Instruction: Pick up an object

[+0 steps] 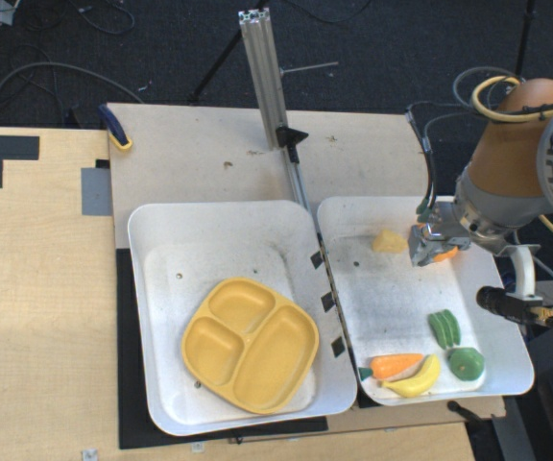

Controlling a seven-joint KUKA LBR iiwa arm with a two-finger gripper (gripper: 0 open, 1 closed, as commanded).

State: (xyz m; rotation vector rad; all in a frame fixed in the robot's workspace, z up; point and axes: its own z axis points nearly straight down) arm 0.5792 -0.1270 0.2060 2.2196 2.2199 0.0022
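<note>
A worktop (209, 152) seen from above at a slant carries two shallow white bins side by side.

The left bin (152, 248), in the lower centre of the frame, holds one yellow tray (250, 344) with three compartments. It lies flat toward the bin's lower half, turned at an angle, and nothing sits in it.

The right bin (353, 296), in the lower right of the frame, holds the loose toy food, so this is where a pick has to happen. Four pieces cluster in its lower right corner: one orange carrot (396, 364), one yellow banana (417, 380) touching the carrot just below it, one long green piece (444, 328) above them, and one round green piece (466, 363) beside the banana. One pale yellow lump (389, 242) lies apart from them near the bin's upper edge.

The grey arm with its orange band (512, 157) enters from the right edge of the frame and bends down over the right bin's upper right part. Its pincer (432, 250) hangs low, just right of the pale lump. Something small and orange (444, 254) shows at its tips; whether this is a gripped object or part of the tool is too small to tell, and it is equally unclear whether the pincer is clenched or released. Its place suggests it is working at that corner of the bin, well away from the cluster.

One metal post (265, 75) stands upright behind the bins, at the top centre of the frame.
</note>
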